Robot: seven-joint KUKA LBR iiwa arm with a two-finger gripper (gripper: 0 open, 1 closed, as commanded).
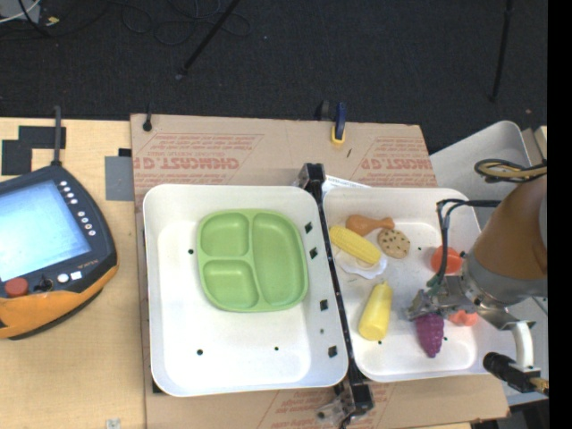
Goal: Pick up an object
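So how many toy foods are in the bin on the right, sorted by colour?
Yellow: 2, the corn and the yellow bottle
Brown: 2, the chicken leg and the cookie
Purple: 1, the grapes beside the gripper
Orange-red: 2 pieces, partly hidden by the arm, so I can't name them
Total: 7

Grey arm with an orange band and a metal end effector

The arm (pixel 517 239) is a thick, rounded body, its broad orange band shading to brownish, with a grey section just below it. Black cables (pixel 465 206) loop over its upper side. The end effector (pixel 435 300) is dull grey metal, angular and small beside the arm. A pale bracket and a black fitting sit underneath.
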